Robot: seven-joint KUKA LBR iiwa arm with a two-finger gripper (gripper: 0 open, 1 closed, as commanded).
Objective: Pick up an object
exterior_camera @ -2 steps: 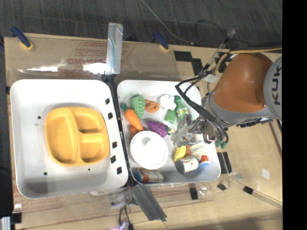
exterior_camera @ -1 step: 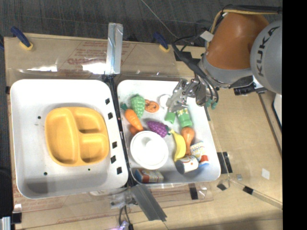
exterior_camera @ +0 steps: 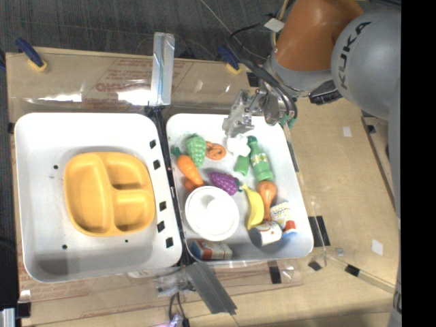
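Here, the metal two-finger gripper [exterior_camera: 238,127] is seen low over the right white bin's [exterior_camera: 294,182] far end; its finger spacing cannot be told. Just below it lie a green plastic bottle [exterior_camera: 259,161], an orange toy carrot [exterior_camera: 190,170] and a purple grape bunch [exterior_camera: 223,180].

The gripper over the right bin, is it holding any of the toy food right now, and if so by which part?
Nothing visibly held. The gripper hovers over the far end of the right bin, with no object between its fingers.
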